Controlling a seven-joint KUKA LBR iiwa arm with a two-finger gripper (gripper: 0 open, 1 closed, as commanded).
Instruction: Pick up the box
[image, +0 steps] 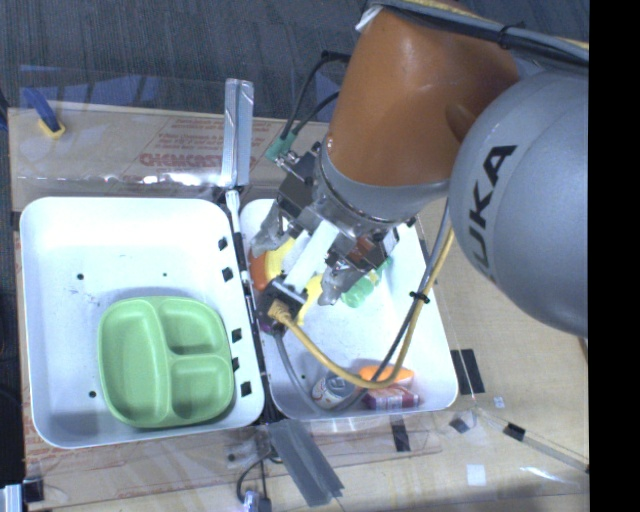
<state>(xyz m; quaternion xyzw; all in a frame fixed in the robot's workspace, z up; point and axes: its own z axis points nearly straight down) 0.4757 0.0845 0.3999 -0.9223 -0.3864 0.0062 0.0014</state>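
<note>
**Claw low in the right bin, box well off by the near wall**

In from the right of the camera view: the grey arm (520, 200) with its orange band (410, 90), wrist bent down into the right bin (442, 372). Gripper (343, 278) low over the middle-left of that bin, close to the divide between the two bins. Open or shut: cannot tell, with wrist hardware crowding that spot. Holding anything or not: cannot tell either.

Just beside the claw, on its right: a green item (362, 287), touching or merely close, hard to say which. On the claw's other side, against the bin's left wall: an orange lump (260, 268).

Box (392, 400): small, reddish, lying flat on the floor of the right bin, hard up against the near wall and toward the right-hand corner. Well apart from the claw, lower and to the right of it in the view, with bare white floor between. Just behind the box, touching or nearly so: an orange piece (388, 374). To the box's left, along the same near wall: a metal can (328, 388), round end facing up.

Over in the left bin (60, 230): a green divided tray (165, 360) with three compartments, lying flat in the near half.
</note>
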